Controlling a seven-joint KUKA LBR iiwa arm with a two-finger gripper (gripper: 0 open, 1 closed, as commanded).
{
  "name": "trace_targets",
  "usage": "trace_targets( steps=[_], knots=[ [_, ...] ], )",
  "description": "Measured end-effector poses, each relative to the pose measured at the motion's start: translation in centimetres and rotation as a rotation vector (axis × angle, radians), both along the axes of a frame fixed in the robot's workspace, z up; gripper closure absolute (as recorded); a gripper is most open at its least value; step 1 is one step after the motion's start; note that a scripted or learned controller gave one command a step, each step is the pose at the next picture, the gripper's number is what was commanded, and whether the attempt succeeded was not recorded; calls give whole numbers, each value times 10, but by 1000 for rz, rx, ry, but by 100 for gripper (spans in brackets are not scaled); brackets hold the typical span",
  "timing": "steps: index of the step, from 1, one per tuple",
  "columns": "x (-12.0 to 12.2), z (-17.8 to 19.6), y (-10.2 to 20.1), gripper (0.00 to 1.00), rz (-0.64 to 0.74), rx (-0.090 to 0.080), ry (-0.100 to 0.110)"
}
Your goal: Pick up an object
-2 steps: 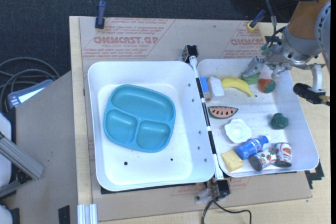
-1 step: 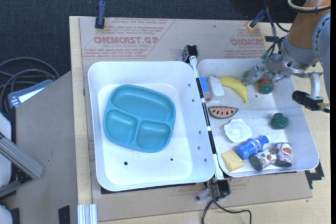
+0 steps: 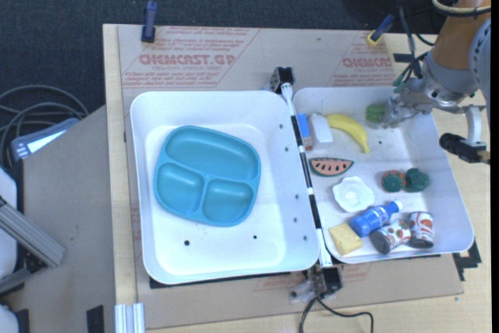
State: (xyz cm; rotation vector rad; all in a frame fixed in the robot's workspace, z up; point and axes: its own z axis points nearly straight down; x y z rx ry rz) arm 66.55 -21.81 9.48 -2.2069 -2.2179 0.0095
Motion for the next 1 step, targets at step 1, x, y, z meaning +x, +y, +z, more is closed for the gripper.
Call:
trace_targets(
  steps=[1],
  knots=[
    [2,63,-6,100,-4,-7,-17]
  ],
)
